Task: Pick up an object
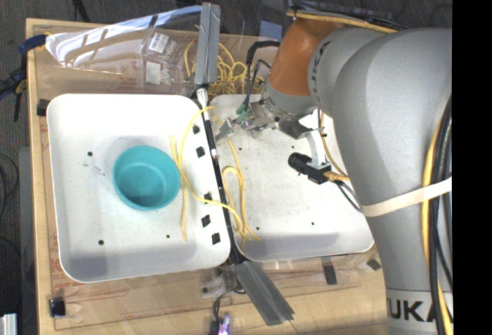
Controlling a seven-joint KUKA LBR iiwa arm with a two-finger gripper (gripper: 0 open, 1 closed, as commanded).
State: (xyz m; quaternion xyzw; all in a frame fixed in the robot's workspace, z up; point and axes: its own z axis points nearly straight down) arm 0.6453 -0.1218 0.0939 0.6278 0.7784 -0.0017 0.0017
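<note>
Your grey arm [384, 141] hides the gripper [250, 120], grasp impossible to tell, and the teal bowl [146, 177] remains unpicked.

The big grey arm [384, 134] hides the right white bin's [284, 241] far right side, and the metal hand [247, 117] is too small to tell its fingers' state.
</note>
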